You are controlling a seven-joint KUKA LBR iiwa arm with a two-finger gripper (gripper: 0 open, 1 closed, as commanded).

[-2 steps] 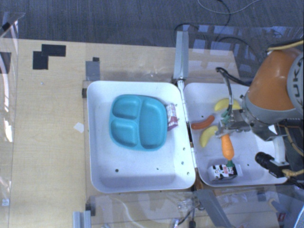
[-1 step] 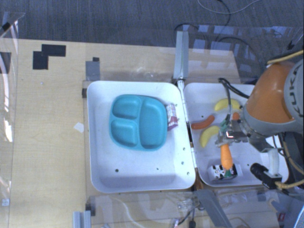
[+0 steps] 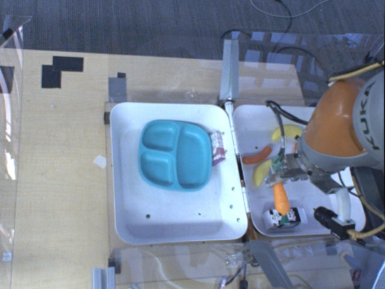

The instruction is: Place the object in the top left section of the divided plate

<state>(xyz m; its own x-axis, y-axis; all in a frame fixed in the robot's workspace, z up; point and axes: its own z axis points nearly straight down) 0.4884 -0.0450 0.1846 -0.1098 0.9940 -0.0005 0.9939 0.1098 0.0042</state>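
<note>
The wooden counter [image 3: 60, 179] carries two shallow white bins side by side. The left bin [image 3: 174, 221] holds a blue divided plate [image 3: 176, 155] in its upper half, all three sections bare. A small dark wrapped packet [image 3: 218, 147] lies at the plate's 3 o'clock edge, touching or just beside the rim, between the plate and the bin's right wall.

The grey arm with its orange band [image 3: 334, 122] leans over the right bin [image 3: 260, 218] from 3 o'clock, hiding much of that bin's right side. Below the band the pincer [image 3: 281, 172] points down into the bin; whether its fingers are apart or together cannot be told. Right under it, at 6 o'clock, lies a carrot [image 3: 281, 198], not visibly clasped. A red sausage [image 3: 257, 156] lies at the pincer's 10 o'clock, with a yellow banana [image 3: 262, 173] at 9 o'clock and another yellow piece [image 3: 286, 132] at 12 o'clock. A small black-and-white item [image 3: 284, 218] sits at the carrot's lower end.
</note>
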